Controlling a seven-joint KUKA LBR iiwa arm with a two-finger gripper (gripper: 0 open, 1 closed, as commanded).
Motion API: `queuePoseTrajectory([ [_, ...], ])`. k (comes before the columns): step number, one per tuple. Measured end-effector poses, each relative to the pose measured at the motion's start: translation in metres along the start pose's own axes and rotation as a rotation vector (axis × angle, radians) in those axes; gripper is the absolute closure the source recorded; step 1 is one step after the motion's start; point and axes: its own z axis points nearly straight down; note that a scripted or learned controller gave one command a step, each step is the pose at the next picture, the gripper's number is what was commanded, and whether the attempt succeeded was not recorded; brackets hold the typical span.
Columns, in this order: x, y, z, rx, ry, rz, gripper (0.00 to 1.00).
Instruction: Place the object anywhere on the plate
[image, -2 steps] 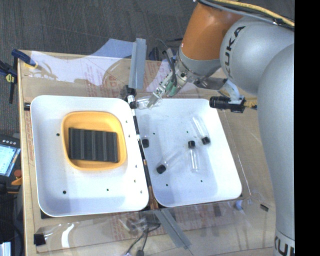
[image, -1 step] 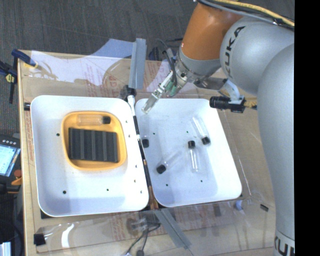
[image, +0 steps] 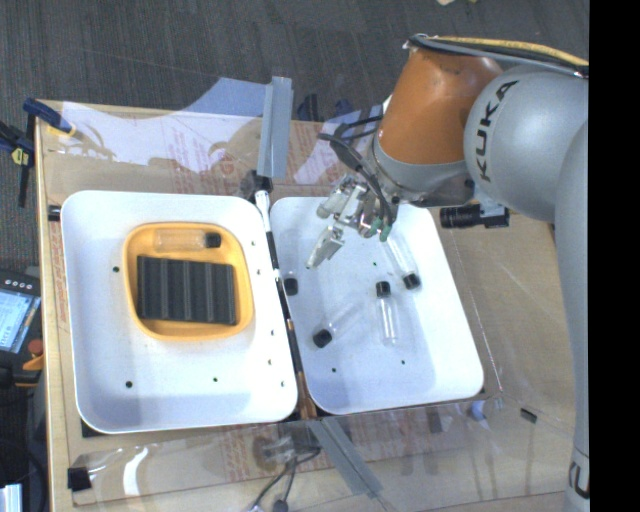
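A yellow plate (image: 140, 255) with a dark ribbed centre lies in the left bin (image: 90, 360). A clear tube with a black cap (image: 188, 240) rests on the plate's far rim. Three more clear capped tubes lie in the right bin (image: 440, 370): one (image: 386, 315) near the middle, one (image: 404, 265) further back, one (image: 333, 327) toward the left wall. My gripper (image: 328, 245) hangs over the right bin's back left part, pointing down and to the left, apart from the tubes. I see nothing held in it.
A small black clip (image: 290, 285) sits on the seam between the bins. The arm's orange and grey body (image: 470, 110) looms over the right bin's back corner. Printed paper (image: 150, 140) and a grey bar (image: 273, 125) lie behind the bins.
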Motion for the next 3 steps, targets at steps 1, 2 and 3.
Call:
queuePoseTrajectory([
  [1, 0.001, 0.014, 0.023, 0.0, 0.001, -0.208, 0.0],
  [2, -0.005, 0.007, 0.018, -0.001, -0.003, -0.168, 0.0],
  [3, 0.014, -0.01, 0.023, -0.001, 0.002, -0.514, 0.0],
])
